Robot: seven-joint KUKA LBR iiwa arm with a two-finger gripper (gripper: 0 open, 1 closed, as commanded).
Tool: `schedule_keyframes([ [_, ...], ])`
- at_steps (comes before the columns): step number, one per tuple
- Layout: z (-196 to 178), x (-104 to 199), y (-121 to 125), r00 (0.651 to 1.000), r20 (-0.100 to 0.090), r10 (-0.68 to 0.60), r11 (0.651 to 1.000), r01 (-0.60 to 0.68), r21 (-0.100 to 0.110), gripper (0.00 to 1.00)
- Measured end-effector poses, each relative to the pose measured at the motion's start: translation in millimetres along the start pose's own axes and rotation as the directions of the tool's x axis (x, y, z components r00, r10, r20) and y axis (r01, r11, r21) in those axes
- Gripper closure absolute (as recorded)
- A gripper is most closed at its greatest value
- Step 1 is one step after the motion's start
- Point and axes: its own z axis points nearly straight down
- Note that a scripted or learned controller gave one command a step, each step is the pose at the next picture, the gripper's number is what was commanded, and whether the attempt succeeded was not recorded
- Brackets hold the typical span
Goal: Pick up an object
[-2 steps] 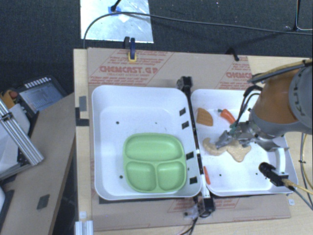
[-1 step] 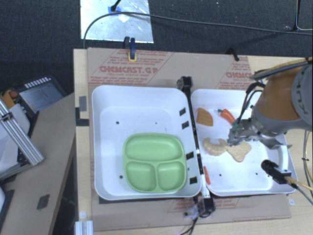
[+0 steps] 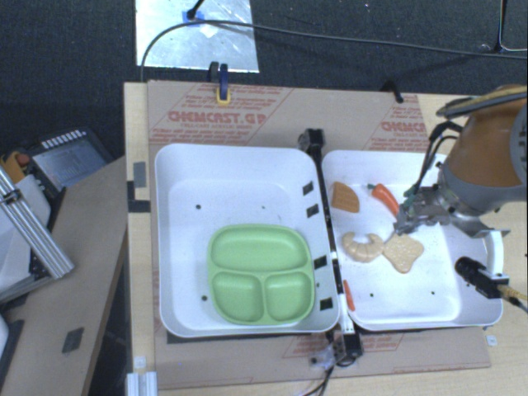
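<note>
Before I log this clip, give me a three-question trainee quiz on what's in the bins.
1. True or false: the green divided tray sits in the left bin.
2. Multiple choice: the gripper is above which bin? A) left bin B) right bin C) neither
3. Fill in: the small orange carrot-like piece lies to the ____ of the tan wedge.

Key: 1 true; 2 B; 3 right
</note>
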Motion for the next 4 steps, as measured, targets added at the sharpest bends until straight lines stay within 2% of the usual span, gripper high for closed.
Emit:
schedule_keyframes([
  [2, -109, 6, -2, 1.000, 0.000, -0.001, 1.000, 0.001, -0.003, 1.00],
  [4, -66, 109, 7, 1.000, -0.003, -0.005, 1.000, 0.005, 0.004, 1.00],
])
